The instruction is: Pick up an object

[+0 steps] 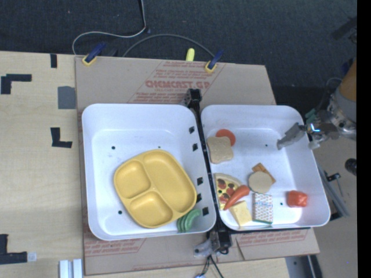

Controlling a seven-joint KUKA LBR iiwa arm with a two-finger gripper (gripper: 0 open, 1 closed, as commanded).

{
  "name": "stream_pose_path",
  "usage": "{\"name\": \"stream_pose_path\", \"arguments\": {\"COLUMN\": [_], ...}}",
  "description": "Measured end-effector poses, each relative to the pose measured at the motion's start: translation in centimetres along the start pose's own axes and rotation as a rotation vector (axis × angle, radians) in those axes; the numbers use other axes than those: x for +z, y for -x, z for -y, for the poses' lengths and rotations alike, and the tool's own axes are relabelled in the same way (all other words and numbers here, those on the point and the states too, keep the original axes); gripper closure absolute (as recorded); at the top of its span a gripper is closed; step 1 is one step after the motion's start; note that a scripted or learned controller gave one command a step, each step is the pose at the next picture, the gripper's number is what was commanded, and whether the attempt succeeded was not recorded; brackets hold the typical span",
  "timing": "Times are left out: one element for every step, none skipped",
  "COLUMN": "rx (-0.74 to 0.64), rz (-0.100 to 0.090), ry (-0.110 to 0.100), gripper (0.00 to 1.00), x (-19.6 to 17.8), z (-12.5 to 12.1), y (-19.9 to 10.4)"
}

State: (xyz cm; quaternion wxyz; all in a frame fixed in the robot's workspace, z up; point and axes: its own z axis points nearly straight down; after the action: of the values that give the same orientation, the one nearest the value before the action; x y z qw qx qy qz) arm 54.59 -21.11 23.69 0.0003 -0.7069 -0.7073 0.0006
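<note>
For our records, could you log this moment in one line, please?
gripper: above right bin edge, holding nothing | yellow tray: left bin

Left bin (pixel 95 149): a plate (pixel 154 187) with three parts lies in it; a small toy (pixel 189 220) sits by its near right corner.
Right bin (pixel 278 116): toy foods (pixel 243 185) lie in it.
Gripper (pixel 288 136): over the right bin's far right edge.

You'll see toy food (pixel 243 184) lying scattered in the right bin (pixel 249 119): bread slices, pizza, cheese, red pieces.
</note>
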Motion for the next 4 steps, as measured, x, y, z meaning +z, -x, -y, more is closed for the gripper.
{"name": "stream_pose_path", "arguments": {"rx": [-0.004, -0.005, -0.004, -0.002], "rz": [-0.001, 0.001, 0.001, 0.002], "ry": [-0.002, 0.003, 0.006, 0.001], "gripper": [0.0, 0.0, 0.0, 1.0], "x": [6.1, 15.3, 15.0, 14.2], "z": [-4.0, -7.8, -12.0, -11.7], "y": [-4.3, -9.7, -11.6, -11.4]}}
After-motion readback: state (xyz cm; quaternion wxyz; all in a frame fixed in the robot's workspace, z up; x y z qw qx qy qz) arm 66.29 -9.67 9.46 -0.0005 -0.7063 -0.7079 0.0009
